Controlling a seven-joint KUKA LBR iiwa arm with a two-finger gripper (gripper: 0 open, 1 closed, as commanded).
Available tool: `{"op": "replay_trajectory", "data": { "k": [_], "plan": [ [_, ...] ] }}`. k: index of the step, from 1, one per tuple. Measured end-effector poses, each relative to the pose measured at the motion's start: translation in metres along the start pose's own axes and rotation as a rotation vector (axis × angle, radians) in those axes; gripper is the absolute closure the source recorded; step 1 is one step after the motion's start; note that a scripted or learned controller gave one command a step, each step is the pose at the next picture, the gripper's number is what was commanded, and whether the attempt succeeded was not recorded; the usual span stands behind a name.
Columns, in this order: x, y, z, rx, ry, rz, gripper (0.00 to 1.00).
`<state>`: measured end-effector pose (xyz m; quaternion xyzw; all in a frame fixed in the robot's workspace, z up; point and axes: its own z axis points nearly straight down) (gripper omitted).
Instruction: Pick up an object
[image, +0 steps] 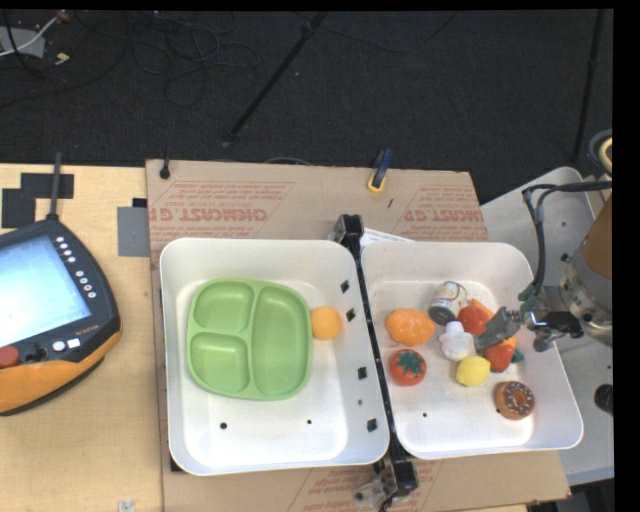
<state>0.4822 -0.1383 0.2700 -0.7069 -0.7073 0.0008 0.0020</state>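
Wooden bench (90, 440), cardboard sheet (300, 200) under two white bins (260, 450), pendant (50, 310) at left

— What is seen in the right bin (540, 425)?
— A yellow lemon (473, 371), a tomato (407, 366), an orange fruit (409, 326), a white figure (456, 341), a tilted can (447, 299) and a doughnut (515, 399) are clustered together.
— And the left bin (200, 440)?
— A green divided plate (249, 338) is laid flat, with an orange ball (325, 322) touching its right rim.

Glossy green plastic plate (250, 340)

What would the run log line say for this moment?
task: pick up an object | tool: low over right bin's toy pile by red piece | held: nothing seen | left bin: green tray, orange ball
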Motion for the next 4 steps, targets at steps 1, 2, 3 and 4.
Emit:
{"op": "replay_trajectory", "data": {
  "k": [1, 2, 3, 4],
  "plan": [
    [-0.001, 0.000, -0.010, 0.002, 0.001, 0.000, 1.00],
    [0.118, 0.019, -0.010, -0.001, 0.002, -0.012, 1.00],
    [0.212, -0.002, -0.001, 0.003, 0.002, -0.010, 1.00],
    [0.170, -0.006, -0.097, -0.010, -0.002, 0.002, 1.00]
  ]
}}
